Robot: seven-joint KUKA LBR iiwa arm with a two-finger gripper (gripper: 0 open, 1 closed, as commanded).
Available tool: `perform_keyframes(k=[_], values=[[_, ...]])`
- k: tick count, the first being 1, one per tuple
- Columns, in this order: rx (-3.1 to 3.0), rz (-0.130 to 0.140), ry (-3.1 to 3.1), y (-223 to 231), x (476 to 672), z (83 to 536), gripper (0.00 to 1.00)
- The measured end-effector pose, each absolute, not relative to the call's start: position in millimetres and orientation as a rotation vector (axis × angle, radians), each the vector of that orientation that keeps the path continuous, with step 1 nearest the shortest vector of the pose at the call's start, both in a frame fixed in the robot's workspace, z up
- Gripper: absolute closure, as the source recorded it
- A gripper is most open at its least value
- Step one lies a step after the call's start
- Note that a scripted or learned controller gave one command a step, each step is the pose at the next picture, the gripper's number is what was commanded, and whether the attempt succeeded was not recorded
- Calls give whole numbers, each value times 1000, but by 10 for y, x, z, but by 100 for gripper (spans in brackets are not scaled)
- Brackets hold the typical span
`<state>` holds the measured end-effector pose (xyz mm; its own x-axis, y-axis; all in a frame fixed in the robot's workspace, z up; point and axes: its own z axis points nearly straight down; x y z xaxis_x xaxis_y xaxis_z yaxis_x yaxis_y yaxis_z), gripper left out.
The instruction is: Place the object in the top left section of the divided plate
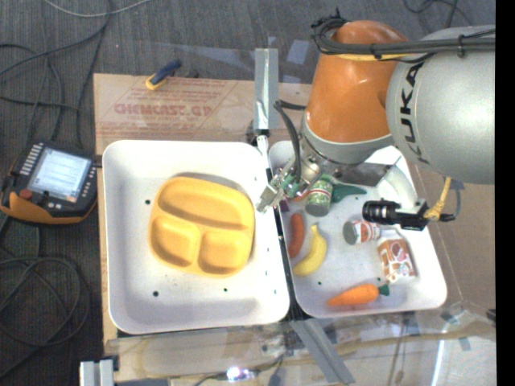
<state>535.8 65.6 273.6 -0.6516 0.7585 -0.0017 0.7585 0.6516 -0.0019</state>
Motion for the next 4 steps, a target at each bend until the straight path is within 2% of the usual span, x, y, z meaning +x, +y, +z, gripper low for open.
perform_keyframes(k=[1,2,3,4], values=[[912,-1,3010,933,4927,1917,100],[1334,23,2833,1147,4889,939,100],[996,-3,2970,1438,4969,1066,100],[991,-4,2982,1849,4833,1971,100]])
